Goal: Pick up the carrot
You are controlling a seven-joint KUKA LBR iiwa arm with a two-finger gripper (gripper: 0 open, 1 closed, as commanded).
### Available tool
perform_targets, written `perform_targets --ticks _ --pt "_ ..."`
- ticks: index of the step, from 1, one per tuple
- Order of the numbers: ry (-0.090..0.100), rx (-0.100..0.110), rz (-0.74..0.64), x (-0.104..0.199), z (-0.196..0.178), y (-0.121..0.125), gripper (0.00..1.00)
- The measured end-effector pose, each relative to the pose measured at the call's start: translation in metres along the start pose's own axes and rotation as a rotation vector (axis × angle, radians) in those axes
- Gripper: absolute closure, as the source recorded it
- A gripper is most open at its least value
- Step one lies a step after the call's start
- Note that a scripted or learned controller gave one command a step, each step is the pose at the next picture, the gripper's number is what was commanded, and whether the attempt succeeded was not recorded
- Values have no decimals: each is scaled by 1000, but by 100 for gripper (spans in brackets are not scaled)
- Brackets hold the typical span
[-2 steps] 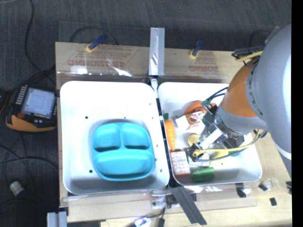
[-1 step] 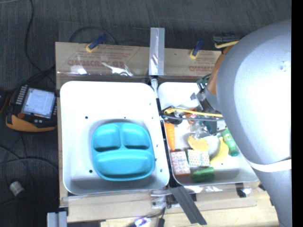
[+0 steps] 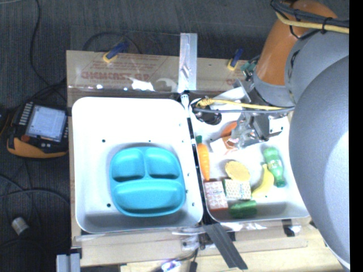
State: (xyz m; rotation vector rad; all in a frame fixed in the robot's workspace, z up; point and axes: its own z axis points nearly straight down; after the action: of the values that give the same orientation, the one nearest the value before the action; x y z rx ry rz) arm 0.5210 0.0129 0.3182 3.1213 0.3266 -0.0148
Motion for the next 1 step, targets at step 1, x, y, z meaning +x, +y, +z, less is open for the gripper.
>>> perform_targets --ticks 1 --pt "-4 2 8 -4 139 53 100"
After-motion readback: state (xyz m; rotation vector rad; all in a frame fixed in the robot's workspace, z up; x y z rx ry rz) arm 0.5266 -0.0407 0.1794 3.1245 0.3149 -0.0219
